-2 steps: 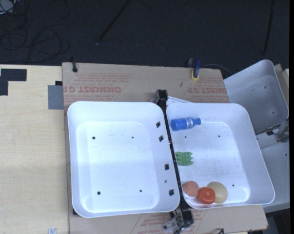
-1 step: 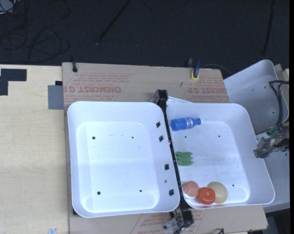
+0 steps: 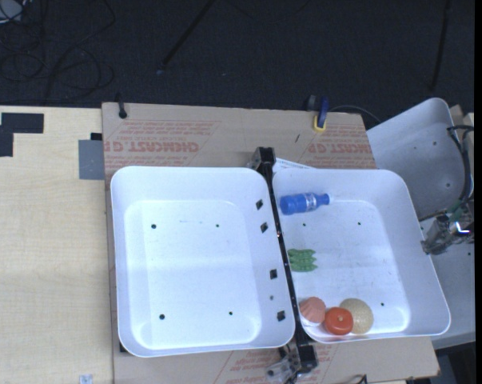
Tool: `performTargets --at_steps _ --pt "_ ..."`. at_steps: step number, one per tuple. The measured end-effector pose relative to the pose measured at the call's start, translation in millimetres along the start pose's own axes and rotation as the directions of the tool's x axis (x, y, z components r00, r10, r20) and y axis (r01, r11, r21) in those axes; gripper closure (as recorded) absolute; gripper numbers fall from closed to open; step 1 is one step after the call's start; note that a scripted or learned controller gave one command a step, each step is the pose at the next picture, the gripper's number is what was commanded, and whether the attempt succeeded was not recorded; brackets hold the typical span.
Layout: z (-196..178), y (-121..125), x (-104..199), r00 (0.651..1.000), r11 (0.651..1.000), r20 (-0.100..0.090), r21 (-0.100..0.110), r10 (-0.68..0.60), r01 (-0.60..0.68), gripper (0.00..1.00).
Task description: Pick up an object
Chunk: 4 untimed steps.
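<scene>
Where the bins meet, blue bottle (image 3: 304, 203) above green toy (image 3: 301, 260).

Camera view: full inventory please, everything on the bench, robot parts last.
Shallow white plastic bins: 2, white, side by side on the board; left bin, right bin.
Blue plastic bottle with pale cap: 1, blue, lying on its side at the far left of the right bin.
Small green ridged object: 1, green, by the right bin's left wall, mid-depth.
Pink round object: 1, pink, right bin's near left corner.
Red round object: 1, red-orange, between and touching the pink and tan ones.
Tan round object: 1, beige, right of the red one.
Brown cardboard board with red print: 1, under both bins.
Grey robot arm: 1, pale grey, at the right edge beside the right bin; its gripper is too unclear to judge.
</scene>
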<state>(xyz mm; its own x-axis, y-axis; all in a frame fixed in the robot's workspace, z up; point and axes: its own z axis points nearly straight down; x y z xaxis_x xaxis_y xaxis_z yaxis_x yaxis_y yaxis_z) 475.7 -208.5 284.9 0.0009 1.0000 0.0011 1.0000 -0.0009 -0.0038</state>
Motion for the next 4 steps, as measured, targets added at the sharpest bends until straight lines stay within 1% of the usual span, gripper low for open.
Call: performTargets --at_steps 4 --pt "-37 0 -2 1.0 1.0 -0.003 0.008 -0.007 0.007 1.0"
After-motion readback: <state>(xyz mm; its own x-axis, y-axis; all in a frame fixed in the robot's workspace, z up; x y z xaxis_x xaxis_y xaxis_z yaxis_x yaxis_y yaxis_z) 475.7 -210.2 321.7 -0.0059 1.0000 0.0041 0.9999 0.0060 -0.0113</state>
